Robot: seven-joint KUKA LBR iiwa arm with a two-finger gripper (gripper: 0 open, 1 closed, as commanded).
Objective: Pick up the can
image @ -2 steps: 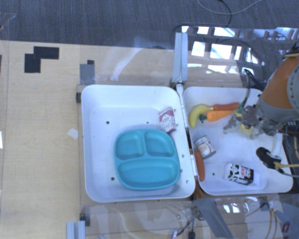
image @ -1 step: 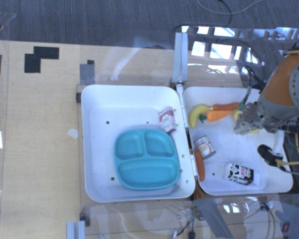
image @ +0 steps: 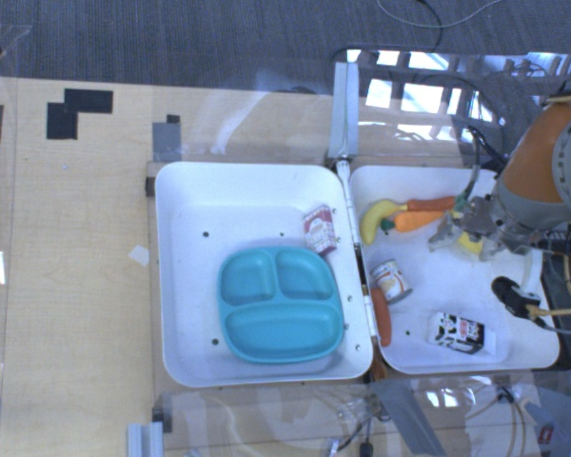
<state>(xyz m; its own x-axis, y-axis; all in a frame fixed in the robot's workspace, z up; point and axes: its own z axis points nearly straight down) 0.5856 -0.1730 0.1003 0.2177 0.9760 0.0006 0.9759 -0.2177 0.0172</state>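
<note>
Near the right bin's [image: 514, 346] left wall lies the can [image: 388, 281]; gripper [image: 465, 235] well apart

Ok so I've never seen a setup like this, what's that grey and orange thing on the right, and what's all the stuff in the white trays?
That is a robot arm reaching in from the right, with its hand over the right bin. The single camera sits above the bench, looking down at a slant. The left bin holds a blue divided plate and a small red packet. The right bin holds a banana, a carrot, a small can, a sausage and a cow-patterned carton. The arm's job is to pick up the can, but the hand is apart from it, so the can lies unheld.
</note>
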